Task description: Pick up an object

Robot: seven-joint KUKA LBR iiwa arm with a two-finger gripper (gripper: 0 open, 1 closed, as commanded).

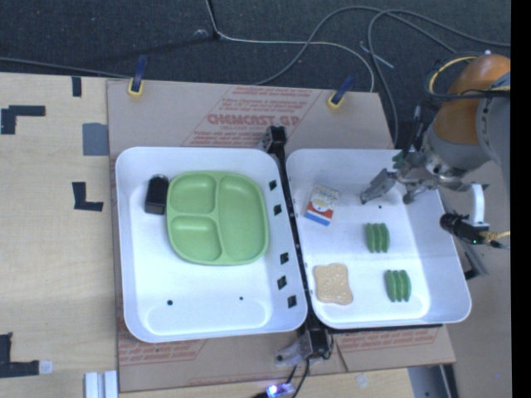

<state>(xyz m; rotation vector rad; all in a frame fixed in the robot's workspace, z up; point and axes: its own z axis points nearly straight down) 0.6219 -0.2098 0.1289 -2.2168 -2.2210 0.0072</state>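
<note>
Tabletop [50, 222]: light wood with black tape marks; a brown cardboard sheet [249, 110] lies on it under both bins, pinned at the far edge by two yellow-and-blue clamps [137, 81].

Left bin [133, 247]: white, shallow. Holds a green divided plate [218, 218] with three compartments, sitting toward the far half. A small black block [156, 195] is just beside the plate's left edge.

Right bin [440, 280]: white, adjoining the left bin along a dark centre seam.

Arm [465, 123]: grey with an orange band, at the bin's far right corner.

Gripper [388, 186]: above the far part of the right bin, fingers spread, nothing between them.

Right bin contents, all apart from the gripper:
- tan bread slice [333, 283], near-left corner
- small white carton [321, 205] with red and blue print, far left
- green ridged piece [377, 238], mid bin
- second green ridged piece [397, 285], nearer the front edge
</note>
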